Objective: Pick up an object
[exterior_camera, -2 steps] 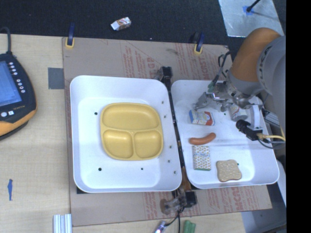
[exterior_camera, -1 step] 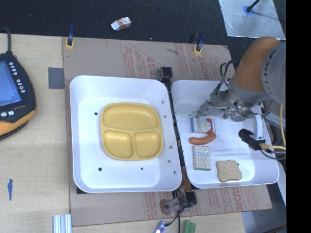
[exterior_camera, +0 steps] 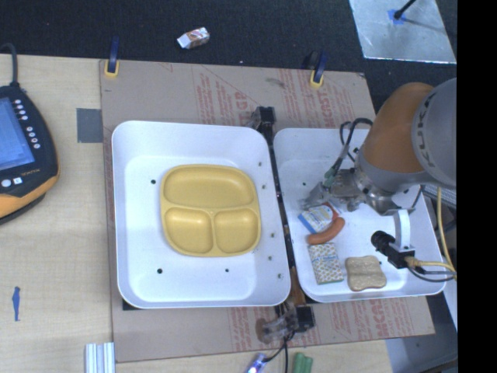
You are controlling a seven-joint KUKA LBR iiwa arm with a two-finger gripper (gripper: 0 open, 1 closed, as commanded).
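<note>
The gripper (exterior_camera: 326,196) reaches down into the right bin (exterior_camera: 299,154), its tip just above a blue-and-white packet (exterior_camera: 315,220); how it is set cannot be told. A sausage (exterior_camera: 326,231) touches the packet; a patterned packet (exterior_camera: 327,263) and a cracker (exterior_camera: 365,273) lie near the front edge. A yellow divided plate (exterior_camera: 210,209) sits mid left bin (exterior_camera: 140,278).

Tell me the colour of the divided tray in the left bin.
Yellow; the divided tray shows best in the camera view.
</note>
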